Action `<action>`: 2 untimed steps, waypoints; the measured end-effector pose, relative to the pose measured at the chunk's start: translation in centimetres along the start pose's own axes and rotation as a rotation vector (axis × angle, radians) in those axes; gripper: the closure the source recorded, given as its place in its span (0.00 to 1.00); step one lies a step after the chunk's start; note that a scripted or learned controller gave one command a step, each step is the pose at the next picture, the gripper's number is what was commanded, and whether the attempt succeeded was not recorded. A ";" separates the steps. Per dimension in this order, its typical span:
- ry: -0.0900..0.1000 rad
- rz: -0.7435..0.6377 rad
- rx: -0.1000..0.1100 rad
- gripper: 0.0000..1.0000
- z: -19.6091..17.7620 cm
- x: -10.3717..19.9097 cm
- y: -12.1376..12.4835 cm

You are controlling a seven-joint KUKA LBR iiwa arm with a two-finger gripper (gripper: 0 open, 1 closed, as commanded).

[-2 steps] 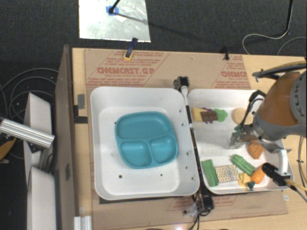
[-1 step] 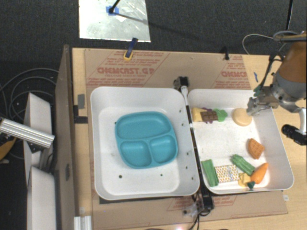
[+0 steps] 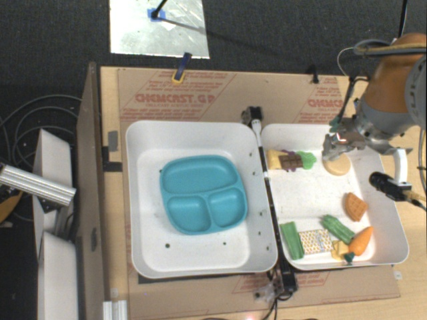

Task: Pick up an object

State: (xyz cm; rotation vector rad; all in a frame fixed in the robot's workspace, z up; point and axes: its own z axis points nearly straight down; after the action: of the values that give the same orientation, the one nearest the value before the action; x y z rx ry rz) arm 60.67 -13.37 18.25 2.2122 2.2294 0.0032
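My gripper (image 3: 332,152) hangs over the far part of the right bin (image 3: 400,245), just above and left of a tan round disc (image 3: 339,167). To its left lies a toy (image 3: 291,160) with yellow, brown and green sections. Nearer the front of this bin are an orange waffle-like piece (image 3: 355,206), an orange carrot (image 3: 360,240), a green pod (image 3: 337,229), a green strip (image 3: 291,239), a patterned flat packet (image 3: 314,241) and a small yellow piece (image 3: 341,249). Nothing is visibly held by the gripper.
The left bin (image 3: 143,145) holds a teal divided tray (image 3: 202,193). A ridge (image 3: 265,192) separates the two bins. The middle of the right bin's floor (image 3: 303,195) is bare white. Cardboard (image 3: 200,92) lies under both bins.
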 end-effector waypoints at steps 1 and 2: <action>0.000 0.000 0.000 1.00 -0.7 4.3 0.8; -0.001 0.003 0.000 0.00 -0.6 4.1 0.7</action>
State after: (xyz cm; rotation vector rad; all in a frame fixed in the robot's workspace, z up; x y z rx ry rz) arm 61.38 -9.27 18.90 2.2152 2.2256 0.0018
